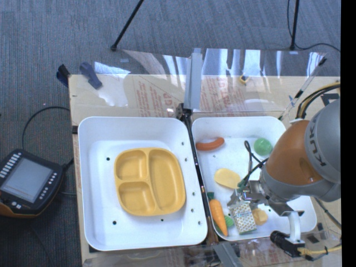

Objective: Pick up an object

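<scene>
The right bin (278, 128) holds a red-brown sausage (209, 144), a green ball (263, 146), a pale yellow flat piece (227, 178), an orange carrot (218, 216), a checkered packet (243, 218), a small green piece (229, 222) and a yellowish lump (260, 216). My gripper (243, 197) reaches in from the right and hangs low over the bin's front part. It is just above the checkered packet and just in front of the pale yellow piece. The arm's orange band and grey wrist hide the bin's right side.
The left bin (94, 135) bears a yellow divided plate (149, 181) in its middle. A clear panel stands behind both bins. A hand-held control pad (28, 182) lies on the floor at the left.
</scene>
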